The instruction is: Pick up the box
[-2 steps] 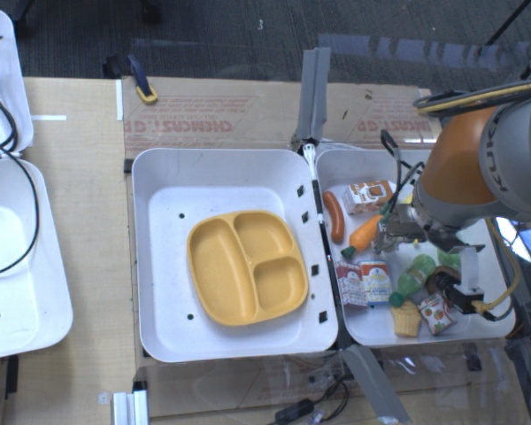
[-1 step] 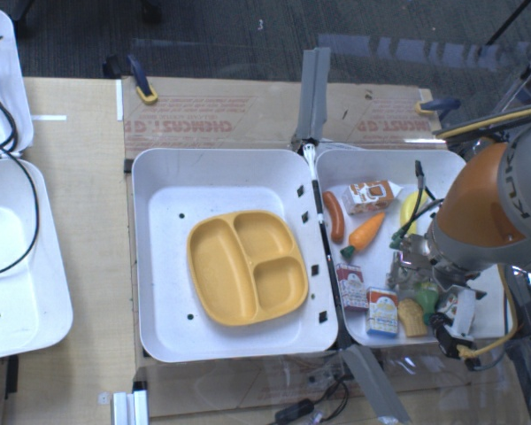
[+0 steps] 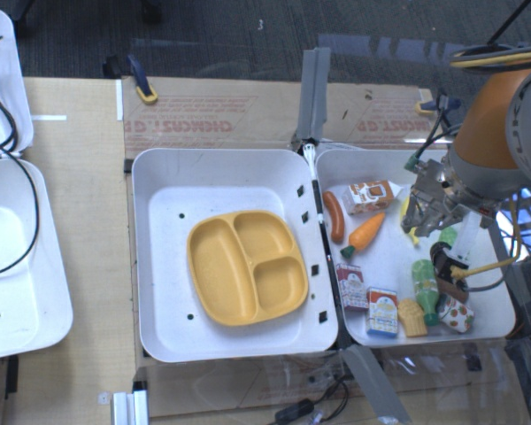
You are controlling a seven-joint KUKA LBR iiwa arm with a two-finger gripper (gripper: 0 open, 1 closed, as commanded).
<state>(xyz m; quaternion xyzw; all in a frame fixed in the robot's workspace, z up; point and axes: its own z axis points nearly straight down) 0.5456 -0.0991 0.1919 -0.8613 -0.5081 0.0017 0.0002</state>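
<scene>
The right bin (image 3: 504, 312) holds three small boxes. A brown and white box (image 3: 370, 196) lies near its far left corner. A red and white box (image 3: 350, 286) and a blue and orange box (image 3: 382, 312) lie side by side near the front left. My gripper (image 3: 422, 218) hangs over the bin's right half, to the right of the brown and white box and apart from all three boxes. The grey wrist and the orange band cover the bin's far right corner.
A red sausage (image 3: 334, 216) and an orange carrot (image 3: 366, 231) lie between the boxes. A green bottle (image 3: 425, 283), a yellow piece (image 3: 413, 319) and a brown item (image 3: 457, 315) sit at the front right. A yellow divided plate (image 3: 246, 266) lies in the left bin (image 3: 159, 237).
</scene>
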